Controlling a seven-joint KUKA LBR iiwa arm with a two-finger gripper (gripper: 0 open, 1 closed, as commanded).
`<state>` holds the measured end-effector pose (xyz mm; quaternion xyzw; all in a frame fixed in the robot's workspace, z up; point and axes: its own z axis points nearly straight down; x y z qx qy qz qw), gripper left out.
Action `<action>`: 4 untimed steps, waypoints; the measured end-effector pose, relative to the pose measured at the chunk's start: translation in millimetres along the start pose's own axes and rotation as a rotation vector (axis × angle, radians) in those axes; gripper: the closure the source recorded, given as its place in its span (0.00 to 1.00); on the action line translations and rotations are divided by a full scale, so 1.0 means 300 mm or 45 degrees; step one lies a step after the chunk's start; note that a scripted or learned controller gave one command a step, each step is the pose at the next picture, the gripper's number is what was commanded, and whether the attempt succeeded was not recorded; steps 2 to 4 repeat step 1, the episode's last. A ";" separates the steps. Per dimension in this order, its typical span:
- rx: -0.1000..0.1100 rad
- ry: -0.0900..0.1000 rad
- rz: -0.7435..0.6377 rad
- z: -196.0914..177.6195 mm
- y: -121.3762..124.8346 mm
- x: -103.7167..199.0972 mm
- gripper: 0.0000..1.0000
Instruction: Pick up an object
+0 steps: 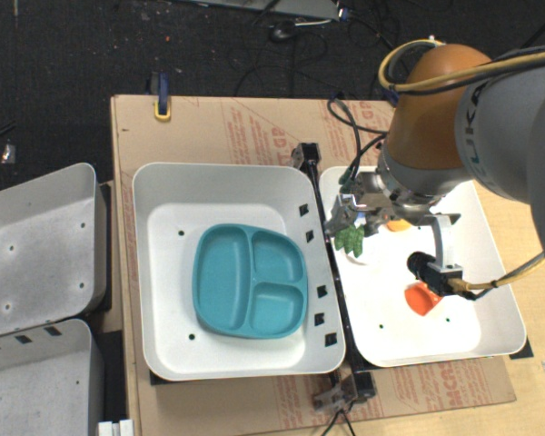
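Note:
My gripper (356, 218) hangs over the left side of the right bin (454, 334), close to the wall between the two bins. A small green leafy object (350, 241) lies on the bin floor directly below its tip, touching or nearly touching it. Toward the bin's middle lies an orange object (421, 299), below and to the right of the gripper. A small yellow-orange piece (398, 227) peeks out from under the wrist. The grey arm with its orange band (436, 89) covers the back of this bin.
The left bin (163, 198) holds a teal divided plate (251, 281). A black fitting on a cable (429, 268) hangs from the arm just above the orange object. Folded white bin panels (36, 243) lie off the bench at the left.

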<state>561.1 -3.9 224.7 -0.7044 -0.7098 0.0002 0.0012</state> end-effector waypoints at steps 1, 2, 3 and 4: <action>-0.003 0.001 -0.002 -0.025 0.001 0.183 1.00; -0.003 0.001 -0.002 -0.025 0.001 0.183 1.00; -0.003 0.001 -0.002 -0.025 0.001 0.183 1.00; -0.003 0.001 -0.002 -0.025 0.001 0.183 1.00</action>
